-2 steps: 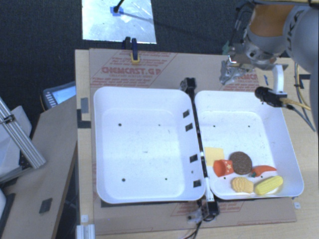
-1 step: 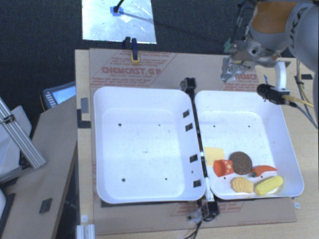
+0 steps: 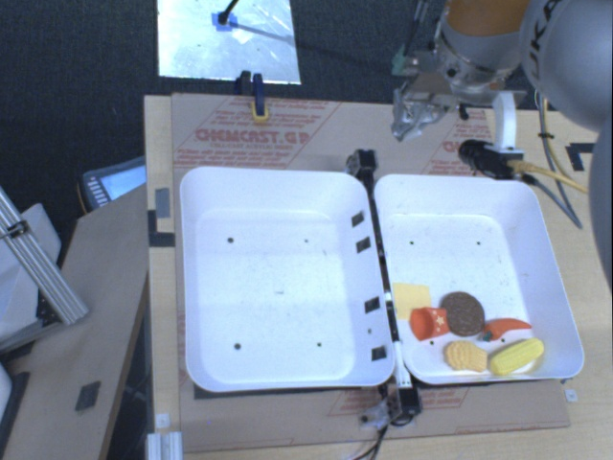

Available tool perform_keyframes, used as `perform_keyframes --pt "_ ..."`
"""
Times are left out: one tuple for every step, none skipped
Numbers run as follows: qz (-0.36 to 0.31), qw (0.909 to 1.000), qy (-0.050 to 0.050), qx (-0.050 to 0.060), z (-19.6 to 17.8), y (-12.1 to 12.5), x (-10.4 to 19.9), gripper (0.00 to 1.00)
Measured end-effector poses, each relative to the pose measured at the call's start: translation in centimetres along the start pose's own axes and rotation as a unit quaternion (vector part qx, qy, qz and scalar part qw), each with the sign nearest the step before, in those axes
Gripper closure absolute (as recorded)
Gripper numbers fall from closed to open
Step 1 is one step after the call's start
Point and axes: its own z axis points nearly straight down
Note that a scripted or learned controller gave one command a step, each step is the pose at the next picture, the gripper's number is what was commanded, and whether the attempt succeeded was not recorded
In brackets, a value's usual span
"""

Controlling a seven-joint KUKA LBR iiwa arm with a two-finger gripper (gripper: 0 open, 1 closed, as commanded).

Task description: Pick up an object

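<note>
Brown round cookie (image 3: 463, 312) in right bin (image 3: 551, 247), well apart from claw (image 3: 414, 123).

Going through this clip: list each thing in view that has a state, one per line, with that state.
Claw: hanging above the bench behind the right bin, nothing seen in it.
Right bin: holds all the items, bunched at its near edge.
Yellow square: lying flat.
Red piece: lying against the yellow square.
Brown disc: lying flat.
Orange piece: lying beside the disc.
Biscuit: lying flat.
Corn cob: on its side.
</note>
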Motion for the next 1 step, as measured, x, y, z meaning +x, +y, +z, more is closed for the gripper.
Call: perform_keyframes --pt "-0.003 1.0000 0.002 -0.005 -10.86 0.10 11.81 1.00"
